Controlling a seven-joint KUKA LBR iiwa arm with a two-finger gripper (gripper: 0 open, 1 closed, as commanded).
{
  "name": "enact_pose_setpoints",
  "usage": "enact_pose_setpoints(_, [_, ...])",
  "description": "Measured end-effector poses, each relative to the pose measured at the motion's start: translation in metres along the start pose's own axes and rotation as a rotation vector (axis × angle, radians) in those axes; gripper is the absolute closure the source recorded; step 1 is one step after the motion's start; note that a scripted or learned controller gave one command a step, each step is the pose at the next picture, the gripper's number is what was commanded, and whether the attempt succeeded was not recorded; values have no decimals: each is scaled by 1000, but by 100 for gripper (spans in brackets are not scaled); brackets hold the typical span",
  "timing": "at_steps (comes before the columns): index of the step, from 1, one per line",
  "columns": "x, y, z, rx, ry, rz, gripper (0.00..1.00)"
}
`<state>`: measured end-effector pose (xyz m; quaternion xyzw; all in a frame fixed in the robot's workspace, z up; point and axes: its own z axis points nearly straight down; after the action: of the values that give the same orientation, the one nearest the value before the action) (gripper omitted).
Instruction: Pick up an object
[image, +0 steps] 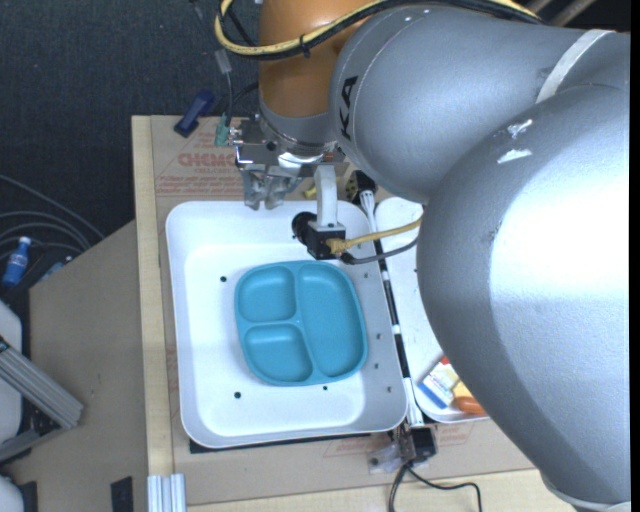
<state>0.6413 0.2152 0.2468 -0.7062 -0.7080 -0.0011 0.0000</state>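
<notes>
A white bin is sitting on the surface at the left, and a blue divided plate is lying flat in its middle, three compartments facing up. My tool is hanging over the bin's far rim, apart from the plate; I cannot tell how it is set. My grey arm is covering most of the right. Beneath it, a second bin is peeking out, with a small colourful packet lying in its near corner.
</notes>
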Motion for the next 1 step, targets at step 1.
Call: enact_pose_setpoints(1, [9,11,-14,0,-1,1,100])
